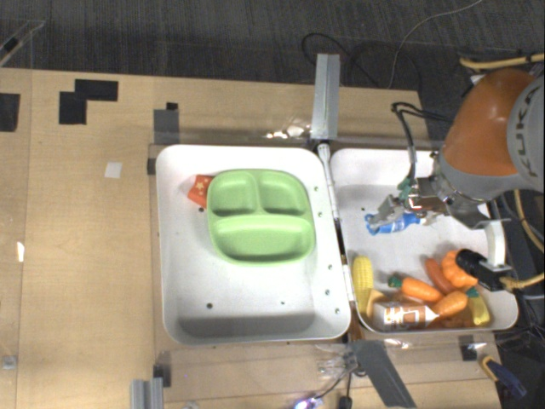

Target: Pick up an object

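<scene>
Gripper [400, 207] low over the right bin [362, 170], mid-floor, fingers' state impossible to tell. Small blue object [387, 222] just beneath, grasp unconfirmed. Corn cob [363, 277], carrots [421, 290], bottle [407, 315] along front edge. Green divided plate [260, 215] in left bin [179, 296]. Lift apparently remaining.

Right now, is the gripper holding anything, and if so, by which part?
It cannot be told. The gripper sits right at a blue object in the right bin, but whether that object is between its fingers isn't visible.

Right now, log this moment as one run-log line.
arm: over right bin | gripper: above blue object | grasp: unclear | left bin: green divided plate | corn, carrots: untouched
</scene>
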Motion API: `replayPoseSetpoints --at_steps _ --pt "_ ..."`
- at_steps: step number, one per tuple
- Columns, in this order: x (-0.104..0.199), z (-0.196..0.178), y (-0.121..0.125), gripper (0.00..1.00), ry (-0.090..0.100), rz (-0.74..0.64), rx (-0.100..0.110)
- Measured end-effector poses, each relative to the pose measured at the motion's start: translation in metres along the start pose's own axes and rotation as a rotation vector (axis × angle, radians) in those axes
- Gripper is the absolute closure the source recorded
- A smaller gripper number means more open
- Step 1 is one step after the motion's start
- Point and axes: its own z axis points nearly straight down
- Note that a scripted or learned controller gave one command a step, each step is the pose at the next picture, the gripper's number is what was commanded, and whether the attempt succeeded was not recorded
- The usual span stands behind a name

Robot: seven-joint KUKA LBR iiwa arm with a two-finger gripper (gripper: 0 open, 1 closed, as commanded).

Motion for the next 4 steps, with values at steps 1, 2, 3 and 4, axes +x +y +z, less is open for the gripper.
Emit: replayPoseSetpoints --at_steps 1,2,3,4 --pt "-0.032 0.090 0.026 0.00 -0.001 -0.105 -0.002" --pt "0.001 -0.001 -0.003 0.00 0.000 -0.109 -0.002" --pt "-0.025 0.095 0.037 0.00 -0.003 -0.060 -0.011" --pt "-0.002 -0.001 0.051 0.00 -0.002 -0.372 -0.003"
